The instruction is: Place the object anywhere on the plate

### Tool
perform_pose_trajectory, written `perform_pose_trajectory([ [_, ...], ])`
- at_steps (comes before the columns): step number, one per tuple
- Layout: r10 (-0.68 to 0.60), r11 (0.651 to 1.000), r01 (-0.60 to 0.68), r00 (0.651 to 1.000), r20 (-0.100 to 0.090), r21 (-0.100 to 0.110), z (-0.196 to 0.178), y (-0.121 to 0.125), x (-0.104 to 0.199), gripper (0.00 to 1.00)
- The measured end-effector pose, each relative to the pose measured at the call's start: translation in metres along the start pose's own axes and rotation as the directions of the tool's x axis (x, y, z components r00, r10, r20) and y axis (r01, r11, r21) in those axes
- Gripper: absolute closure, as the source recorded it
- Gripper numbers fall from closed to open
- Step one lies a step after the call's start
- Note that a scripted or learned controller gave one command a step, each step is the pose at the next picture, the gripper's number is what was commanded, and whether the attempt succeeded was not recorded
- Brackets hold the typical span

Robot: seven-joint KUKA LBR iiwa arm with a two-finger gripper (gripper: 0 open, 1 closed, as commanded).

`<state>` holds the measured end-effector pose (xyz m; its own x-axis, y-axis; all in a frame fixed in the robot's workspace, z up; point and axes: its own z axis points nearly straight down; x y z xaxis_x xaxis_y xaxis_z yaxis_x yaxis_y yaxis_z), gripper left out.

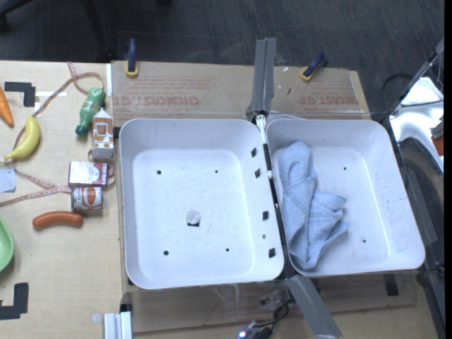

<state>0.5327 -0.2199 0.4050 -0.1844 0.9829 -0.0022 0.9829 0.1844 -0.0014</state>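
Two shallow white bins sit side by side: the right bin (381,136) is the nearer to my arm, the left bin (141,147) the farther. A pale stretch of my arm (422,115) shows at the view's right edge, beyond the right bin's far corner and over neither bin. I cannot tell my gripper's state or whether it holds anything. One crumpled blue-grey towel (307,203) lies in the nearer bin. One green plate (3,244) lies well beyond the farther bin, cut off by the view's edge. One small round grey object (193,218) rests alone on the farther bin's floor.
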Motion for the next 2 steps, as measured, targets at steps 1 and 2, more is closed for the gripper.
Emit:
perform_pose_trajectory([
  [1, -0.005, 1.0, 0.005, 1.0, -0.001, 0.0, -0.036, -0.04, 0.005, 1.0],
  [2, 0.042, 0.999, -0.042, 0.999, -0.001, 0.001, -0.036, -0.054, 0.007, 1.0],
])
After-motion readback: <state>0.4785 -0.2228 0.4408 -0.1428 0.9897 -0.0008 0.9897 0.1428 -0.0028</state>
